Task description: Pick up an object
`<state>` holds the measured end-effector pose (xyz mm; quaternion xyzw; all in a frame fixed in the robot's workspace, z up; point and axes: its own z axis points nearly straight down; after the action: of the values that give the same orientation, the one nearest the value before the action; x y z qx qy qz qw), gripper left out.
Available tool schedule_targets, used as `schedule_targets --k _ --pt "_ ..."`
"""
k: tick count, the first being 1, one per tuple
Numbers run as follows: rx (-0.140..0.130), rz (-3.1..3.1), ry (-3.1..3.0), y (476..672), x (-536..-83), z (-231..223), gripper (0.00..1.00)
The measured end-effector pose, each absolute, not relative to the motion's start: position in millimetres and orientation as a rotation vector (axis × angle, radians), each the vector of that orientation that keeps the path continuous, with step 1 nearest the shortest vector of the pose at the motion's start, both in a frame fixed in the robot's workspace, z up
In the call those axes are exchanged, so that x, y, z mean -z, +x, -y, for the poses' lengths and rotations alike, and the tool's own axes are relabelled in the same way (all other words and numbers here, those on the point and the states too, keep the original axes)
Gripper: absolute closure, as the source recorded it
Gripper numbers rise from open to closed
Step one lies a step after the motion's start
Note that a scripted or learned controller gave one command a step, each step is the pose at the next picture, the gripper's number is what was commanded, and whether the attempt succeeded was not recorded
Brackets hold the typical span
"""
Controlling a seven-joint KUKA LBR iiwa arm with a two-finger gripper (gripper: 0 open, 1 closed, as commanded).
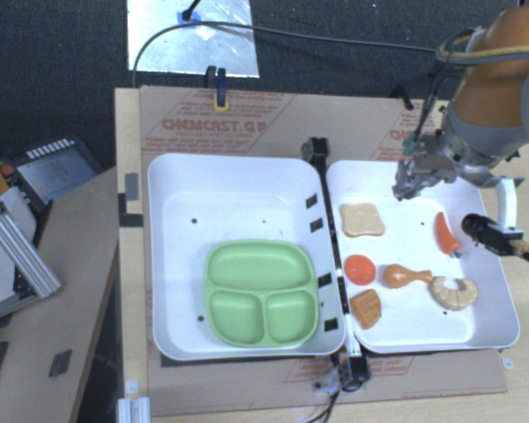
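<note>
- Toast slice (362, 220) looks like the nearest candidate for the pick; it lies flat in the right bin (485, 329), toward that bin's 10 o'clock corner, apart from everything else.
- Gripper (407, 187) hangs over the bin's back edge, at about 1 o'clock from the toast. It carries nothing visible; whether its tips are spread or pressed together I cannot tell at this angle.
- Risk one: the toast is thin and flat, so a straight descent may close over it and come up bare.
- Risk two: the gripper sits near the back wall, and a drop from here could strike the rim.
- Tomato slice (360, 269), drumstick (404, 277) and cracker-like brown piece (365, 307) lie close together at 6 o'clock from the toast; a try there could nudge a neighbour.
- Shrimp (454, 292) just beside the drumstick's end could be pushed by a sweep.
- Carrot-like orange piece (445, 233) at 3 o'clock lies near the arm's black fitting (489, 233); crowding there seems likely.
- Green divided plate (262, 292) in the left bin (172, 236) is wide and probably beyond the grasp.
</note>
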<state>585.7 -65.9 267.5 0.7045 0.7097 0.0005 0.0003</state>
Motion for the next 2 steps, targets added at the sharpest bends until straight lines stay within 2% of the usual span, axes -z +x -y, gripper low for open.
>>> schedule_targets --k 1,2 --pt "-0.004 -2.228 2.211 611.8 -261.2 22.3 1.0" --pt "-0.005 -2.229 2.211 629.5 -260.5 -28.7 1.0"
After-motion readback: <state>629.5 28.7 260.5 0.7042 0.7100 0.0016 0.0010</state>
